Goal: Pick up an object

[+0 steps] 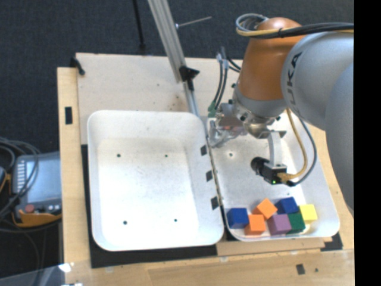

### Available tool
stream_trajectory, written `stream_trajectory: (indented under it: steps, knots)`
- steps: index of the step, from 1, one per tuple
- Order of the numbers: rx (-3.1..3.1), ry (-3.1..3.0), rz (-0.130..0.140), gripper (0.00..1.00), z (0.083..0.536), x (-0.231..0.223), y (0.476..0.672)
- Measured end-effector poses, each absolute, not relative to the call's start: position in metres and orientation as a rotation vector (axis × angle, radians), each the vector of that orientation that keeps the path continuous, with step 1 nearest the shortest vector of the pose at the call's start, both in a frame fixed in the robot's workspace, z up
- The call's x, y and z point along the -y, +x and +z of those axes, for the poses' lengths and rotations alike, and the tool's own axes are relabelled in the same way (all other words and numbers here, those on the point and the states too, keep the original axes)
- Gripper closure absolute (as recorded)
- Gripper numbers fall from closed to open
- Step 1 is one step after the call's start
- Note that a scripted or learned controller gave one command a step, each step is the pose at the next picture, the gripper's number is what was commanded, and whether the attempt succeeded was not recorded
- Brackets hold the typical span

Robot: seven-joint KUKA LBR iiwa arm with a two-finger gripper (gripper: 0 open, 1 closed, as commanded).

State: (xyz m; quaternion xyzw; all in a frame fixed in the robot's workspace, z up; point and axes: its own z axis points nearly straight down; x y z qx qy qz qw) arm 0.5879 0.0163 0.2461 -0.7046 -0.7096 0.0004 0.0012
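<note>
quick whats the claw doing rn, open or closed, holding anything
claw: cannot be told whether open or closed; it sits at the far end of the right bin, apart from the coloured blocks at the near end.

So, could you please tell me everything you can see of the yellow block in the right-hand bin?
The yellow block is a small cube of plain, matte colour, perhaps painted wood or foam. It sits upright on the floor of the right bin, at the right end of a cluster of blocks near the bin's front rim. The green block presses against its left side. The claw hangs well away from it, near the bin's far left corner.
</note>
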Motion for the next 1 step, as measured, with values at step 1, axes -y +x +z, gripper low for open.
stream_trajectory:
  steps: [1]
  knots:
    - [2.226,-2.21,0.004,1.0,0.2374,-0.0762,0.5814]
